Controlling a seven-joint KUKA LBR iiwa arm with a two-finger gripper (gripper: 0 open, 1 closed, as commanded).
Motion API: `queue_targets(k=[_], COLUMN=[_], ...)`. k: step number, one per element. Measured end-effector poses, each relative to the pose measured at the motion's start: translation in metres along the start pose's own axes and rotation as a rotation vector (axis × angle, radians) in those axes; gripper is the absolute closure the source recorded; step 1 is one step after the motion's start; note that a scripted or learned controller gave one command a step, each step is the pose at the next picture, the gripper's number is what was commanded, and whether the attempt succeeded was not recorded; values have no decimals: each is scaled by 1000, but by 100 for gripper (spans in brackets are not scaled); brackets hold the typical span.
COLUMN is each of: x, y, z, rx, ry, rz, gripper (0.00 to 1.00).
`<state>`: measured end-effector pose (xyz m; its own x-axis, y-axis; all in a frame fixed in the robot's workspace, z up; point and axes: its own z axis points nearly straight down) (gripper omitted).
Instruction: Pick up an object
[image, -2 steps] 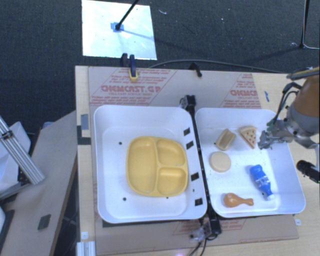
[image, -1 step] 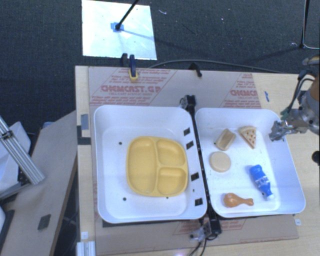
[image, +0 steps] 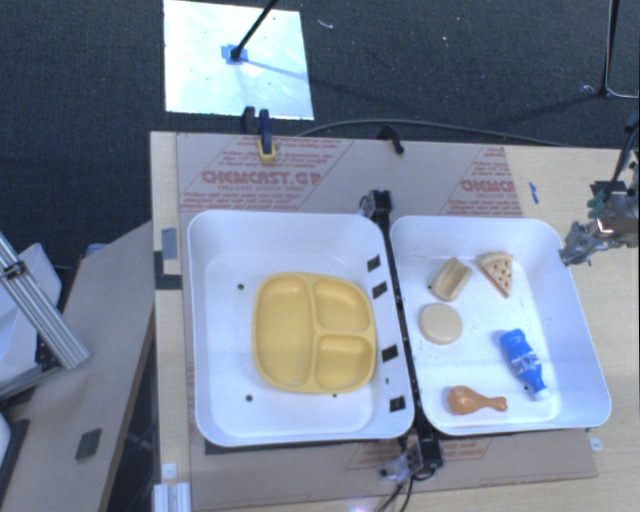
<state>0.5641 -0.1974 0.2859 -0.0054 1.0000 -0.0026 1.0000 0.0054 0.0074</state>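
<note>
Open floor at lower left of the right bin (image: 570, 300); elsewhere bread roll (image: 450, 278), pizza slice (image: 497, 271), round cookie (image: 440, 323), blue bottle (image: 523, 362) and drumstick (image: 474, 401), spaced apart with passable gaps. In the left bin (image: 215, 300), yellow divided plate (image: 313, 332) across the centre, bare margin all round.

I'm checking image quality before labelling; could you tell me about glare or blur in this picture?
In the camera view the lighting is even and soft, with faint shadows; the shiny sheet on the dark floor glares white; the pincer at the right edge looks blurred, while the blue bottle stays fairly sharp.

gripper (image: 583, 243) cut off at right edge, fingers indistinct
</note>
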Motion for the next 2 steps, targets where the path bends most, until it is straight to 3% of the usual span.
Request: queue_targets(k=[2], x=[100], y=[-10], z=[26], rx=[7], ry=[4], rz=[-3], gripper=[100])
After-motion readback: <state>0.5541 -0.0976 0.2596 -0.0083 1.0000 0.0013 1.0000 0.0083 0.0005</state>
